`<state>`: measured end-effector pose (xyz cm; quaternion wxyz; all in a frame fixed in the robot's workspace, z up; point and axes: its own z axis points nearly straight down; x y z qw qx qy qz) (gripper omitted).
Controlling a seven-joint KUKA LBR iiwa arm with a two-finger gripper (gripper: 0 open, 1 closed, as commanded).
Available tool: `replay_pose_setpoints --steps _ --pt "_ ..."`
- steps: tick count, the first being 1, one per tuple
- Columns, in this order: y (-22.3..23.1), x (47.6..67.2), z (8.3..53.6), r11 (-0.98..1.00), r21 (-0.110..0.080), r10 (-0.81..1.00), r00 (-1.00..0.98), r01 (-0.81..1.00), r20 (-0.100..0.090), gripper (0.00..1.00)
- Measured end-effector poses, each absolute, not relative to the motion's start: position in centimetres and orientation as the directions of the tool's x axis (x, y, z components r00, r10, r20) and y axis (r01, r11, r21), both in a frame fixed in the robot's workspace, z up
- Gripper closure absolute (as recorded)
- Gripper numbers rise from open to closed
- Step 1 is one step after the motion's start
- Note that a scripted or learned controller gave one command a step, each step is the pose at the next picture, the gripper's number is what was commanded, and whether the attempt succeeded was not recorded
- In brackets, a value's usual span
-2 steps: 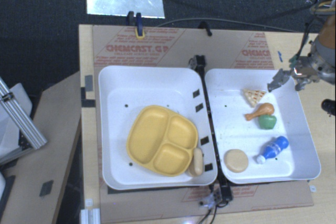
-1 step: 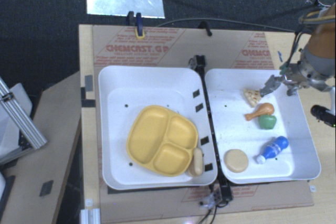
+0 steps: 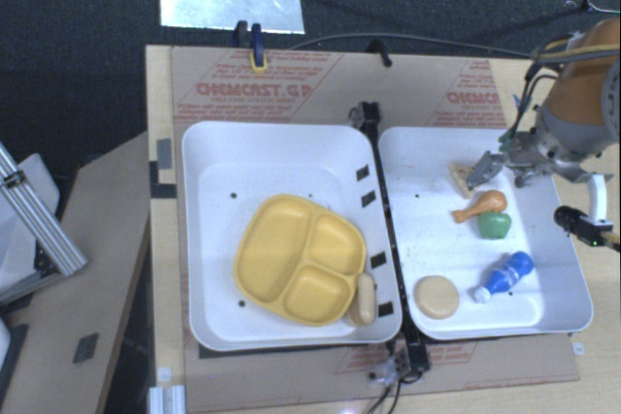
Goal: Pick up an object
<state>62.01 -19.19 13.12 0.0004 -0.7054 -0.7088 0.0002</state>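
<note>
Objects for picking, right bin (image 3: 543,305): tan disc (image 3: 437,296) near front wall; blue bottle (image 3: 506,274) beside it, lying tilted; green piece (image 3: 495,226) touching orange drumstick (image 3: 481,206) behind; small tan item (image 3: 464,177) farthest back. Claw (image 3: 482,172) sits low at that item, fingers apparently spread, nothing visibly between them. Advice: centre fingers astride the tan item, close fully before lifting, keep clear of the drumstick. Left bin (image 3: 209,208): yellow tray (image 3: 299,257), bread roll (image 3: 364,298). Surface (image 3: 291,87) beyond.

tray (image 3: 301,259) yellow | bottle (image 3: 506,274) blue (white cap) | pepper (image 3: 495,226) green, probably
</note>
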Motion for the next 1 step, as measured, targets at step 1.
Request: replay_pose_setpoints --steps 1 --pt "-19.26 62.21 14.53 0.007 0.006 1.000 -0.007 1.000 -0.002 1.00"
